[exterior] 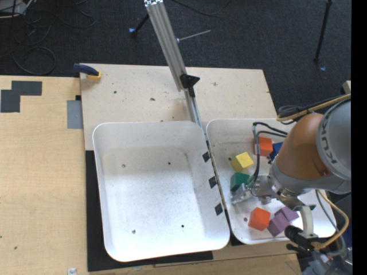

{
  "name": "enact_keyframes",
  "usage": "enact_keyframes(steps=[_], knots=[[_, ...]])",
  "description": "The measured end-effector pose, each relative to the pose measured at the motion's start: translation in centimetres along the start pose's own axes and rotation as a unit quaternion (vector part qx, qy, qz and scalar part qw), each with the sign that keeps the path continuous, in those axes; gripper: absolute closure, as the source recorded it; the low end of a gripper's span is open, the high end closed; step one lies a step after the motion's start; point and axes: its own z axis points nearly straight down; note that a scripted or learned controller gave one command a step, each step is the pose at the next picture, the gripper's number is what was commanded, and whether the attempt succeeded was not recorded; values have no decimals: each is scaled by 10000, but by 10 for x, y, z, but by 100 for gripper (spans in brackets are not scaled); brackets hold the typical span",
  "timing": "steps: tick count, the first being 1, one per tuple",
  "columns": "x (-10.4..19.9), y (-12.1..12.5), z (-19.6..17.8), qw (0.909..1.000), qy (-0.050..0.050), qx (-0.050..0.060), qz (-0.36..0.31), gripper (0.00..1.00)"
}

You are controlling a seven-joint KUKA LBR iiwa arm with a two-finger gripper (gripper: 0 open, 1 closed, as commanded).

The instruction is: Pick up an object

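Here, the right bin (241, 236) held a yellow block (243, 160), a green block (238, 181), an orange block (259, 218) and a purple block (281, 220) (another orange block (264, 146) lay partly behind the arm (309, 153)). The gripper (243, 192) sat low in that bin, just beside the green block. Whether it was clamped on anything could not be told.

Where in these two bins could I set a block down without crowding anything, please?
The left bin offers a broad bare floor between its walls. The right bin is crowded: yellow block, green block, orange block, purple block and gripper.
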Motion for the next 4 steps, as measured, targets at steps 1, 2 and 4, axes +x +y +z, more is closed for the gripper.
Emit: enact_keyframes(steps=[1,2,4], knots=[[-1,0,-10,10000,9,5,47,100],[-7,-7,-68,10000,-8,-22,30,100],[-20,0,-157,10000,-11,-24,-21,100]])
